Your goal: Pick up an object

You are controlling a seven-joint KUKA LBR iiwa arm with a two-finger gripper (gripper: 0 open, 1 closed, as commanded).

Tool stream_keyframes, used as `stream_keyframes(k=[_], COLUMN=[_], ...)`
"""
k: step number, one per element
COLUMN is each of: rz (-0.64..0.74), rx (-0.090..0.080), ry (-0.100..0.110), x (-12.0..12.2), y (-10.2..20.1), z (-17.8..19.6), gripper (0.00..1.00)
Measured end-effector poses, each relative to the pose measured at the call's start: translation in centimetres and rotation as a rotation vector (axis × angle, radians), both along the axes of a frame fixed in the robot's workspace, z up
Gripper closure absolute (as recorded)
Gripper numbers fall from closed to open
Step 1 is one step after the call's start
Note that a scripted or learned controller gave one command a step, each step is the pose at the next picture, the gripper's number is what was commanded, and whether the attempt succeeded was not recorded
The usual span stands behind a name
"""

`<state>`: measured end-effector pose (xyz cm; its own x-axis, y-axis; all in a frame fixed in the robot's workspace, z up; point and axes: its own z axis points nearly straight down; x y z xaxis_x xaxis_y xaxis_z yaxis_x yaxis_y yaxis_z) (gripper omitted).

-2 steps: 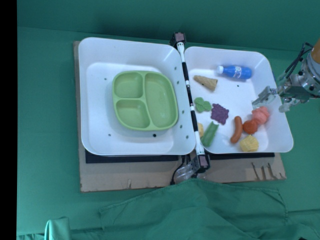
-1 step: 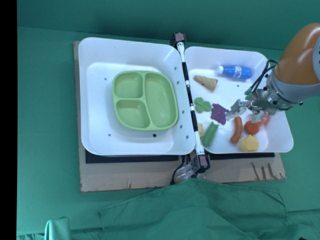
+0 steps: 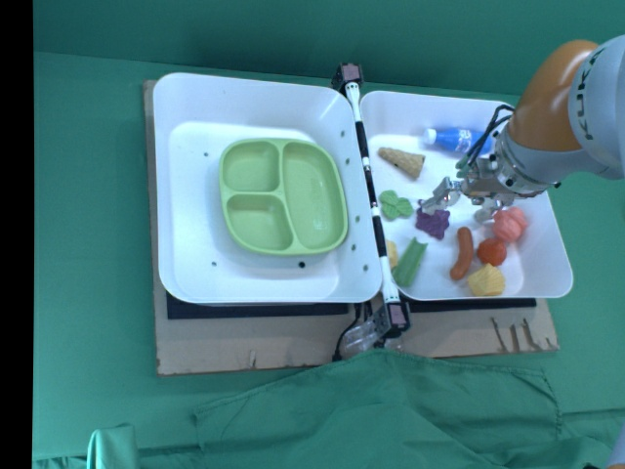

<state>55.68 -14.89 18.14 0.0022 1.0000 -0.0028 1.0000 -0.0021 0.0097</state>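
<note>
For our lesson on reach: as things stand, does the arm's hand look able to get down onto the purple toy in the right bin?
Probably yes. The hand hangs just above the purple toy, and nothing lies over it. The green leaf sits close on one side, the orange sausage on the other, both apart from it.

Bins point(image 3: 195, 115): white plastic, smooth, with a light gloss.
Divided plate point(image 3: 283, 196): light green plastic, smooth, a little shiny.
Board under the bins point(image 3: 244, 355): brown cardboard, matt, edges rough at 6 o'clock.
Cover of the bench point(image 3: 98, 262): green cloth, matt; wrinkled at 6 o'clock.
Arm band point(image 3: 552, 91): orange, smooth, glossy.
Gripper point(image 3: 459, 193): grey metal look, dull shine.
Toy foods point(image 3: 464, 252): coloured plastic look, smooth.
</note>
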Motion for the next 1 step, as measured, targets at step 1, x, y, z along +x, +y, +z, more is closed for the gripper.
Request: stream_keyframes(k=[1], rz=[-0.002], rx=[-0.001], ry=[-0.009], x=[1.3], y=[-3.97], z=[0.49], gripper=[0.0])
